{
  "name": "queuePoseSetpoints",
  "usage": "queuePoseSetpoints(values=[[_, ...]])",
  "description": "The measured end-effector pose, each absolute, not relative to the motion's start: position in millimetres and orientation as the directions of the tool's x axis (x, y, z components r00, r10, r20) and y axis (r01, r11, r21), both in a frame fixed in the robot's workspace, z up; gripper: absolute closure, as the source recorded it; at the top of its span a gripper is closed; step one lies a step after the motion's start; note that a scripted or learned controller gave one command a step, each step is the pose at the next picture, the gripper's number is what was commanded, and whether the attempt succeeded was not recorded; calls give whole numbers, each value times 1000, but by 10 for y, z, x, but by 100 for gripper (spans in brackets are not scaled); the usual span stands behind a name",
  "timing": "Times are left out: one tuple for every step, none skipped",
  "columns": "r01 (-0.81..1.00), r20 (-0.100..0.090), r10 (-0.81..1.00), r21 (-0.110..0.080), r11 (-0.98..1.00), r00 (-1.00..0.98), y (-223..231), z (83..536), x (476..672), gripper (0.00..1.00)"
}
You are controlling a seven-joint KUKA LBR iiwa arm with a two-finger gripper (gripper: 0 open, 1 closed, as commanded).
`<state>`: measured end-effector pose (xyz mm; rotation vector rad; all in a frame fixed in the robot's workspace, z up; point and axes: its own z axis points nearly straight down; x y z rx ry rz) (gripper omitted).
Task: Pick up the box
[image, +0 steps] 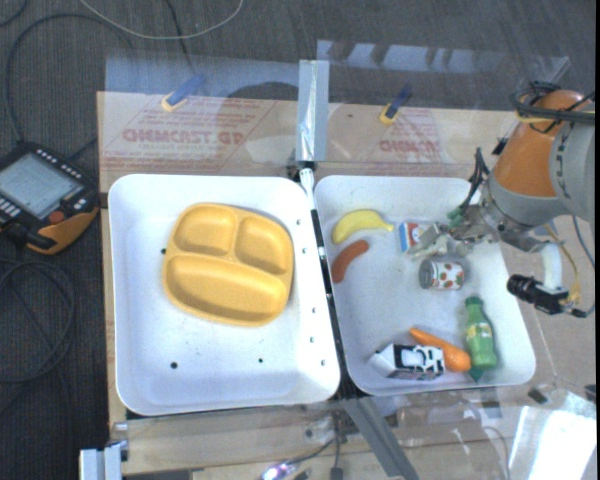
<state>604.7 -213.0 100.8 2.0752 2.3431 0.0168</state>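
Nearest the camera, the box (412, 360), a small black-and-white carton, lay on its side at the front edge of the right bin (515, 373), with a carrot (442, 347) leaning on it and a green bottle (479, 335) just beside. Well apart, the gripper (448, 234) hovered by the bin's back right corner, over a small packet (414, 236) and a can (442, 273). Whether its jaws stood apart or together could not be told; nothing was visibly held, so the box probably remained unpicked.

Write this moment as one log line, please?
arm: over right bin | gripper: near small box | box: lying in bin, not lifted
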Motion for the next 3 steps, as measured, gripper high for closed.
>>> queuePoseSetpoints(values=[[974, -7, 974, 8, 226, -226, -1822, 895, 6590, 0], [974, -13, 974, 10, 227, -227, -1832, 999, 6596, 100], [994, -3, 994, 1, 110, -110, -1261, 2148, 6689, 100]])
